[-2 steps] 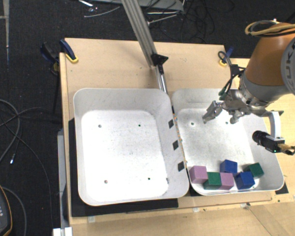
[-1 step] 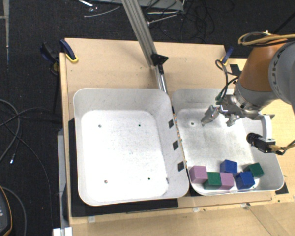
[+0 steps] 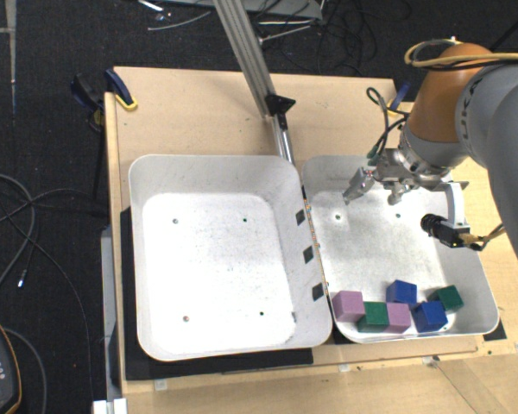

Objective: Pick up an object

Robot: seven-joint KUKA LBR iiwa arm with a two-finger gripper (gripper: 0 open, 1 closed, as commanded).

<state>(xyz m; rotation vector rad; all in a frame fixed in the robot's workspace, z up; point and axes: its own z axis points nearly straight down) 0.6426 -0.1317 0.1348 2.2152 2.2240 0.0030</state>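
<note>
Claw (image 3: 376,188) open, holding nothing, above right bin's (image 3: 479,270) bare far half, blocks (image 3: 397,307) clustered at near edge.

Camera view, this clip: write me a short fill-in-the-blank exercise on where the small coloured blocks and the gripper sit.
1. The small coloured blocks all lie in the ____ shallow white bin of the camera view.
2. They cluster along that bin's ____ edge.
3. The two-finger gripper is over the ____ part of that bin, apart from the blocks.
4. The two blocks of the lightest colour are ____.

Missing words: right; near (bottom); far (upper); pink-purple
</note>
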